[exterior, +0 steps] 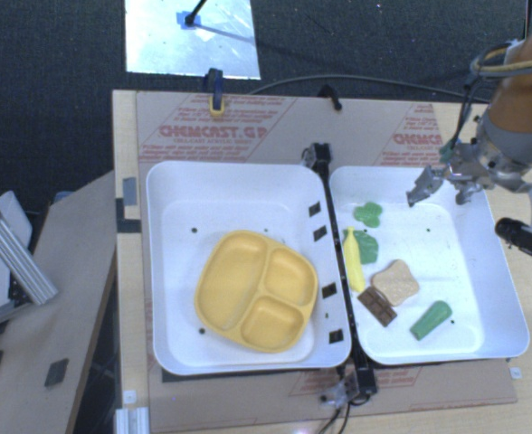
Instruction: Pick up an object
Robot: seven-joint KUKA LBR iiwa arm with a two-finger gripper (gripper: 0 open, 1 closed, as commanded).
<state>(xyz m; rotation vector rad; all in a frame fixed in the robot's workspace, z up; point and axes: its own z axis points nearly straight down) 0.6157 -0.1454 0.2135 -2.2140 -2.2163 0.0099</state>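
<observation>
The claw [440, 183] hangs over the far edge of the right bin [483, 333], near that bin's back right corner, with the grey and orange arm [519, 98] reaching in behind it. Its two fingers stand apart, moderately wide, with nothing between them.

The things it could take all lie in the right bin, crowded toward its left wall: two green leafy pieces [367, 229], one beside the other, a yellow banana [353, 260] lying along the divider, a slice of toast [395, 281], a brown chocolate piece [377, 306] touching the toast's near corner, and a green cylinder [430, 320] lying apart toward the near edge. The left bin [175, 242] holds a yellow sectioned tray [257, 289].

The risks come mostly from where things lie. The banana sits tight against the bin wall, so one finger would likely strike the wall or divider and never get round it. The toast and chocolate touch (a descent on either could nudge both, or pinch the two together and lose them on the lift). The leafy pieces look thin and flat, and the fingers may close above them on air. The green cylinder seems the safest target, though being round it could roll away if the fingers come down off centre or along its length.
</observation>
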